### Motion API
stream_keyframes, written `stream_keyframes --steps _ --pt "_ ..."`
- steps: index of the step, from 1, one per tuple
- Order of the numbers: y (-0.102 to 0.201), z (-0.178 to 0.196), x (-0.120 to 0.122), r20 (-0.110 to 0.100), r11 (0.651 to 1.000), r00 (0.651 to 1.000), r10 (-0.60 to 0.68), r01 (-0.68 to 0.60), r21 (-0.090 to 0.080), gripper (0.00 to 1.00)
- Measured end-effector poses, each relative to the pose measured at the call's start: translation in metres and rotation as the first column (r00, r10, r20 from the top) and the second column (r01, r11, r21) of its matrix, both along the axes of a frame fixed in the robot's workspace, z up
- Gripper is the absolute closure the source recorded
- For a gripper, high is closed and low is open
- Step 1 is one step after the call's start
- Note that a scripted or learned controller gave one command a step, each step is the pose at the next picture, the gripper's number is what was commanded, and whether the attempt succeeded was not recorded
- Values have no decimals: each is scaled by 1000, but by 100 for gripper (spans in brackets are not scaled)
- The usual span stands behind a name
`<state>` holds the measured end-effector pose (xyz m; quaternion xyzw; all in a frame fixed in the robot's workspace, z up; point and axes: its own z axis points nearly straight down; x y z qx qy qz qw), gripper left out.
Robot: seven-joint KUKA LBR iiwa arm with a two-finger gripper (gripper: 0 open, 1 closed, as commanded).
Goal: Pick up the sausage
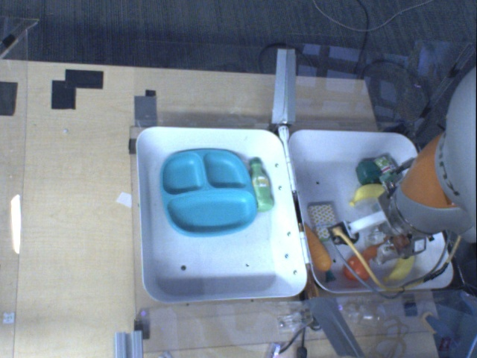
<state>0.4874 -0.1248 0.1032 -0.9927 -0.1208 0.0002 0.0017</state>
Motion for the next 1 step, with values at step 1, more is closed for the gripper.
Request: stream_keyframes --steps 1 --pt "38 -15 8 8 999 999 -40 40 -5 100"
